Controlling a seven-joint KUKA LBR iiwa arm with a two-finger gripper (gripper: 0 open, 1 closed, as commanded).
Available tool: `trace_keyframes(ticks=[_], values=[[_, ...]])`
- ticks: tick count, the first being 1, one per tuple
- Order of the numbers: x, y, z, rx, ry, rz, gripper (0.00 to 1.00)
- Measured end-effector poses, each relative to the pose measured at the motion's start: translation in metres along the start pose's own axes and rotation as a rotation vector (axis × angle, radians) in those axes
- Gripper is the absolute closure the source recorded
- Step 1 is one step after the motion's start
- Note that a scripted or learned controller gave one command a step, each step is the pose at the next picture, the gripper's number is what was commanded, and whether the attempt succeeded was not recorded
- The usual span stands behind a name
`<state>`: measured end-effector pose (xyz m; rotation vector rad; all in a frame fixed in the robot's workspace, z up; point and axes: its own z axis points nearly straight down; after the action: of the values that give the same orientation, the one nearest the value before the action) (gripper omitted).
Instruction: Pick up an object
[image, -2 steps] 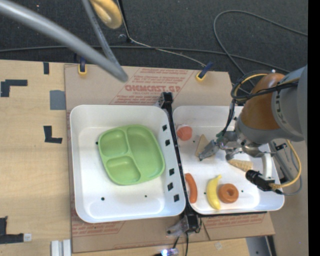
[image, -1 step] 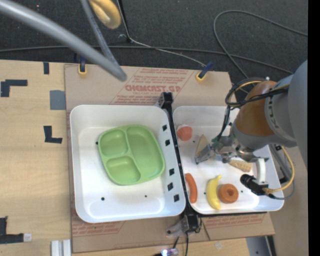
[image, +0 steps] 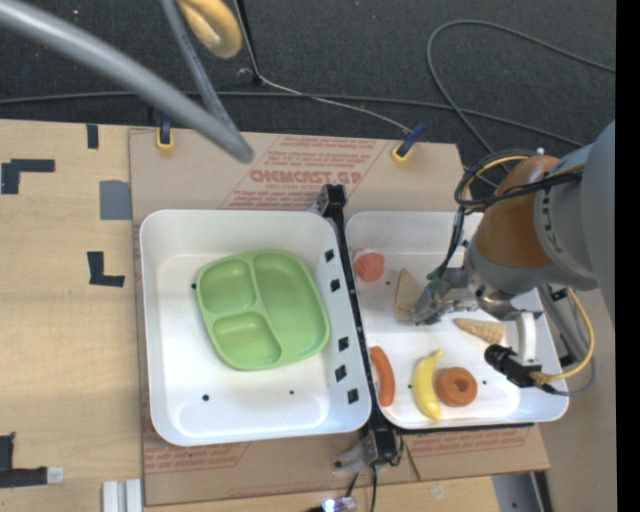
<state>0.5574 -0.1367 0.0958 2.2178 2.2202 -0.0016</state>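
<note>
Worktop (image: 60, 330) carries two white bins side by side. Left bin (image: 170, 400) holds green divided plate (image: 262, 308). Arm (image: 545, 225) in from right, low over right bin (image: 545, 408). Claw (image: 432, 306) down beside tan wedge (image: 406, 292); open or shut, cannot tell. Other candidates: banana (image: 427, 383), doughnut (image: 459, 386), orange sausage (image: 382, 373), cone (image: 480, 327), red disc (image: 370, 266). Step looks like descent onto wedge. Next: close, lift straight up.

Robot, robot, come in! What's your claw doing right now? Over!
Gripper low in right bin, beside tan wedge. Nothing seen held. Banana, donut, carrot lie nearby. Over.
</note>
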Motion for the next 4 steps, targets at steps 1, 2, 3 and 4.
trace_keyframes(ticks=[1, 2, 3, 4], values=[[0.01, -0.003, -0.053, -0.001, 0.003, -0.001, 1.0], [0.01, 0.0, -0.099, -0.002, 0.002, 0.0, 1.0], [0.01, 0.009, -0.159, -0.004, 0.002, -0.001, 1.0], [0.063, 0.021, -0.163, 0.002, 0.005, -0.005, 1.0]])
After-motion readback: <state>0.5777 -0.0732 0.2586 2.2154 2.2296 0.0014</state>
